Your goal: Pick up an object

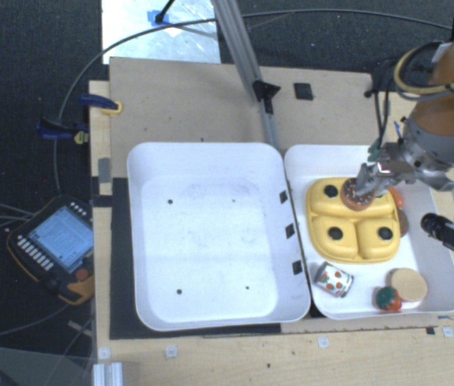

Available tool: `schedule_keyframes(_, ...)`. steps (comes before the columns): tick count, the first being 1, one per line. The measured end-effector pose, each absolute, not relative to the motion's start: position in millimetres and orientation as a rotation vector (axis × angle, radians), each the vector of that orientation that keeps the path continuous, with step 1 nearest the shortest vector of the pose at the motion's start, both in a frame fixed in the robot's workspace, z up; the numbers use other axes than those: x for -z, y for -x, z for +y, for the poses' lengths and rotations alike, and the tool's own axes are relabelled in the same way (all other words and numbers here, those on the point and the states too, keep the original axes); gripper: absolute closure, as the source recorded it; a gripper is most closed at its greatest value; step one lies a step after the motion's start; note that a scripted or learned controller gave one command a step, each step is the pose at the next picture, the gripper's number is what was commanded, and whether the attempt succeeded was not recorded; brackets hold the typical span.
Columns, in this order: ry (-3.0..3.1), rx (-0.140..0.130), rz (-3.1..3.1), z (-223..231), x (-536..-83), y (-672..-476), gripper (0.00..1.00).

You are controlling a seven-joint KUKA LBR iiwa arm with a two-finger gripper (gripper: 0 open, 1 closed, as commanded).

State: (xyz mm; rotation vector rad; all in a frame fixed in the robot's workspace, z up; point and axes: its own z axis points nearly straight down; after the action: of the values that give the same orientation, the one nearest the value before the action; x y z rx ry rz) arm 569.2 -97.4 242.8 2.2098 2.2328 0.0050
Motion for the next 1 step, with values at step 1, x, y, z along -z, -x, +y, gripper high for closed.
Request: schedule_keyframes(1, -2.212, -0.001, 2.232, -53.7, -232.9, -559.2, 1.0)
